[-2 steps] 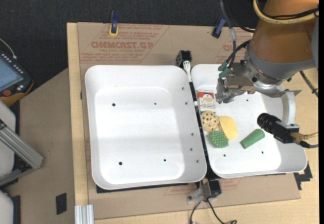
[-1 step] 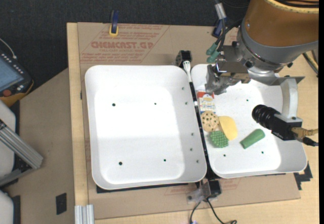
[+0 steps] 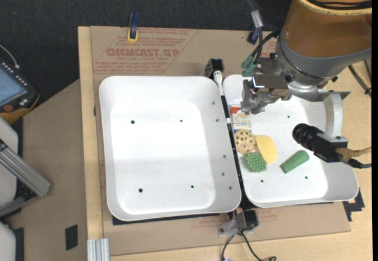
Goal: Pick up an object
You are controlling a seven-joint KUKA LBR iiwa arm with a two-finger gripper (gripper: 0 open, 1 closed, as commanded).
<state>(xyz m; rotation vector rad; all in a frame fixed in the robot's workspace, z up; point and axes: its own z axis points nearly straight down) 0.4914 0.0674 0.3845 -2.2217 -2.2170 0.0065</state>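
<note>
My gripper (image 3: 255,102) hangs just above the red-and-white packet (image 3: 240,119), cookie (image 3: 244,140) next down the bin's left wall.

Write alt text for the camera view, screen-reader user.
The arm's gripper hangs low over the right bin, near its left wall, just above a cluster of small objects: a spotted tan piece, a yellow piece, a green textured piece and a green block.

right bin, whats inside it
In the right bin: a green block, a yellow piece, a speckled tan item and a green textured piece. The arm covers its far end.
</note>
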